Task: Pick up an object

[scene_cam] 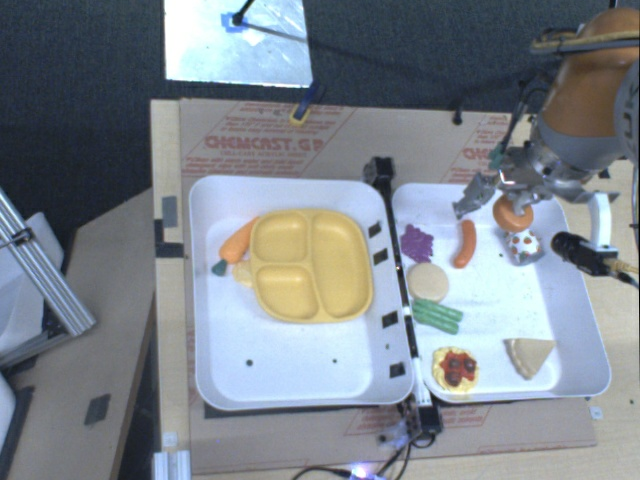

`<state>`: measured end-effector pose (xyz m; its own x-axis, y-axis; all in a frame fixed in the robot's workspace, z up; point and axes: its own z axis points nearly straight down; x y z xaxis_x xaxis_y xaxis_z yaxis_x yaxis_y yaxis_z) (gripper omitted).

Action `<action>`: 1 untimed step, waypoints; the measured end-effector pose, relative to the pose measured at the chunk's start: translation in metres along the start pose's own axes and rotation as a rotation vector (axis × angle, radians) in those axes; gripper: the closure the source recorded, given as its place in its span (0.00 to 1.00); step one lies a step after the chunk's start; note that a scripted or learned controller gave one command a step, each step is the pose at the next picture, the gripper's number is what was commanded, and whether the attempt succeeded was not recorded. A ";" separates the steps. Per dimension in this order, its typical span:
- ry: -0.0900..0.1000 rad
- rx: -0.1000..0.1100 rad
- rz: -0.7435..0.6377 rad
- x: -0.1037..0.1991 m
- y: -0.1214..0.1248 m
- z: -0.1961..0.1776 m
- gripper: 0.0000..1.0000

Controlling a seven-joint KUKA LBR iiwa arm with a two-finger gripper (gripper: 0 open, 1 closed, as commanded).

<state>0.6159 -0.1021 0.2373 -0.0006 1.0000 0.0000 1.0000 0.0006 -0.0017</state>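
Orange round toy [516, 214] in right bin [575, 313], smooth sausage [465, 243] nearby, hand [497, 196] above, grip unclear

Single fixed camera above bench [330, 128], slanted downward, covering both white bins [215, 268].

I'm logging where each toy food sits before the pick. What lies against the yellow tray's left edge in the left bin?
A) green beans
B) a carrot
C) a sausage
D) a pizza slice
B: the carrot lies by the yellow tray at its left edge in the left bin; the sausage, the green beans and the wedge-shaped slice all lie in the right bin.
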 end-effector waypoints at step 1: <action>0.001 0.001 0.000 0.002 -0.010 0.051 0.00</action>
<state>0.6056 -0.0996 0.1862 -0.0008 1.0000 0.0007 1.0000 0.0008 -0.0031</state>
